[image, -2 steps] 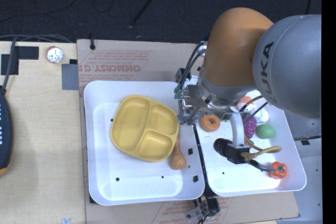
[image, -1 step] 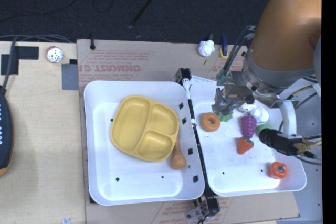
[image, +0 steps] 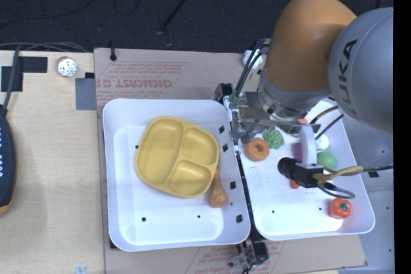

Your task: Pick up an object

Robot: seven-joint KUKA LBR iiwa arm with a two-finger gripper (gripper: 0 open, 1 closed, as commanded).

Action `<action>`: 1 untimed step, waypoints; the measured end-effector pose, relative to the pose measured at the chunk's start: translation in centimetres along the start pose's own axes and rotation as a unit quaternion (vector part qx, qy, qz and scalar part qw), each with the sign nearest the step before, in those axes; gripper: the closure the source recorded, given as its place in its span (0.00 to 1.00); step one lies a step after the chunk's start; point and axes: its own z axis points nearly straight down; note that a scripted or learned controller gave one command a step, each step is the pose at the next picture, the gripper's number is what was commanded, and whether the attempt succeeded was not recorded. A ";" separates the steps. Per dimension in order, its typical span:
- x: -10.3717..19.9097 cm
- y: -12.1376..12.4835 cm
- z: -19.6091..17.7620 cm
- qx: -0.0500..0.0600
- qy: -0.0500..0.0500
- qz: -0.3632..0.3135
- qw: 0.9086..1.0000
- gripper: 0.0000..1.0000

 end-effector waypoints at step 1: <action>-2.8 -6.9 -8.2 -0.005 0.001 0.002 1.000 1.00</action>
